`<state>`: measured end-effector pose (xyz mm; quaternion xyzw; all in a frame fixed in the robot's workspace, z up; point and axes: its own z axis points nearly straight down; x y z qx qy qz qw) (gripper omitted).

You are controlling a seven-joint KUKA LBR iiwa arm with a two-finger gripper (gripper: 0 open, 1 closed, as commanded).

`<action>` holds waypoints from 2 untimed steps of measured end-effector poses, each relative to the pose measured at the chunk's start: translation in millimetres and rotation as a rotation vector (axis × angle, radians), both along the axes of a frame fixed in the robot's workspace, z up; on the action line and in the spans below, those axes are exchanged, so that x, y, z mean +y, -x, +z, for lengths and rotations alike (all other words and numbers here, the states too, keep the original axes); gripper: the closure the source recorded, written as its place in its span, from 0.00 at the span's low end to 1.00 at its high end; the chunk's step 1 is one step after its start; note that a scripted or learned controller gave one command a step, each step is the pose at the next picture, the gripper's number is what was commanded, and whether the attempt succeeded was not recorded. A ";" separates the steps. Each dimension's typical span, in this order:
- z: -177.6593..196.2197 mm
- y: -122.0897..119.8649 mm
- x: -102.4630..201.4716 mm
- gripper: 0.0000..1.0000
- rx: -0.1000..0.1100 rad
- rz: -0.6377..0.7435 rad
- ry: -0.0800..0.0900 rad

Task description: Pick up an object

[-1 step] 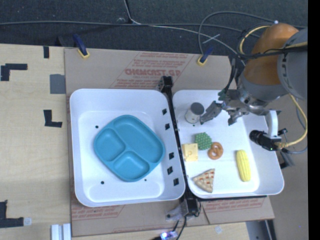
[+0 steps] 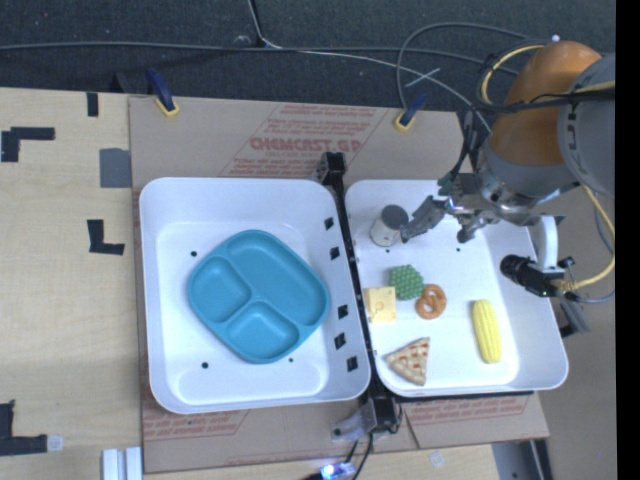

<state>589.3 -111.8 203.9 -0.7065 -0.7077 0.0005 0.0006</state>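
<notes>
— Nearest us, at the lower middle of the frame, we see one triangular pizza-slice toy [image 2: 410,359] in the right white bin [image 2: 535,373]. What else do we count there?

— One yellow corn cob [image 2: 487,330], one brown pretzel ring [image 2: 431,301], one green knobbly broccoli piece [image 2: 406,281], one yellow cheese block [image 2: 380,303] and one grey cylinder [image 2: 386,225] at the bin's upper left. The left white bin [image 2: 160,268] bears one blue three-compartment tray [image 2: 257,295].

— And the arm?

— We see it reach in from the upper right, orange band uppermost, wrist bent down over the right bin's upper part. The two-finger gripper [image 2: 440,224] has its fingers spread apart, grasping nothing; one dark fingertip lies just beside the grey cylinder.

— Any writing?

— Red print on the cardboard sheet [image 2: 250,138] reads "CHEMCAST GP"; smaller lines are too blurred.
</notes>
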 end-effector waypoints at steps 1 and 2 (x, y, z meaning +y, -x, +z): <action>-48.2 2.7 -8.2 0.00 0.004 -0.001 0.001; -92.2 4.1 -10.0 0.00 0.005 -0.001 0.001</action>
